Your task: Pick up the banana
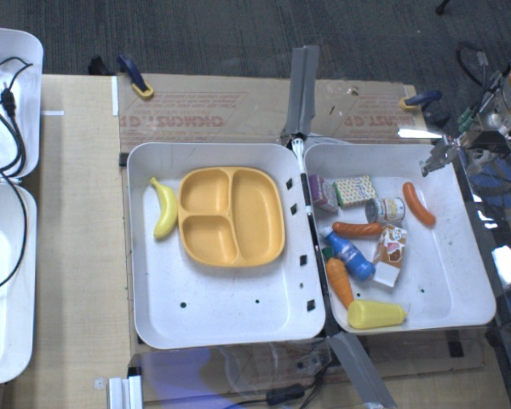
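Note:
The banana (163, 209) is yellow and curved. It lies in the left bin (221, 313) near the bin's left wall, just left of a yellow divided plate (232, 216) and almost touching it. My gripper (438, 160) hangs at the far right, over the back right corner of the right bin (460, 288), far from the banana. Nothing is seen in the gripper.
The right bin holds several items: two sausages (418, 204), a blue bottle (352, 256), a carrot (340, 281), a yellow lemon-like piece (376, 314), a small can (385, 210) and small boxes (354, 190). A grey divider (302, 92) stands between the bins at the back.

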You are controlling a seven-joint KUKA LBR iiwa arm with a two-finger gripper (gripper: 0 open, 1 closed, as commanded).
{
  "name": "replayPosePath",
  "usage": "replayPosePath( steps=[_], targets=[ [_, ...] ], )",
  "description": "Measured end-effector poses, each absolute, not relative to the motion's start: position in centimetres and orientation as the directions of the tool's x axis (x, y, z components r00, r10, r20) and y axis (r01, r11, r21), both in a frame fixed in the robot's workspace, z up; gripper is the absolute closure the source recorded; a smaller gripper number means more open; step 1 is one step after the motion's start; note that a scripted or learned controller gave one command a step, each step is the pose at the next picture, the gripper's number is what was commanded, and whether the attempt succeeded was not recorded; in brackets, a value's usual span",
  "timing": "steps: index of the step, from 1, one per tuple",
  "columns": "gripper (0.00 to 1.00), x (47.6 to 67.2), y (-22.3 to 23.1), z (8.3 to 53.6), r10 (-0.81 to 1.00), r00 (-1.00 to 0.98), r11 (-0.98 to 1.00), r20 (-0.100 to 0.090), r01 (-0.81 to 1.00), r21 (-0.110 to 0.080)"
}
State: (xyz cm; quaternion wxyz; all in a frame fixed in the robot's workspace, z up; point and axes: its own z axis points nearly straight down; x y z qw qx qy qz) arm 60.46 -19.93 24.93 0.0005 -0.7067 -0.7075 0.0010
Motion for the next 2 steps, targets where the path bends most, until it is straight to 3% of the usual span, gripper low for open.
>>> replayPosePath(
  steps=[1,2],
  targets=[
    [0.00,56.0,-17.0,9.7,0.984,0.176,-0.176,-0.001,0.984,-0.002],
    [0.00,52.7,-15.4,17.2,0.996,-0.091,0.091,-0.001,0.996,-0.001]
  ],
)
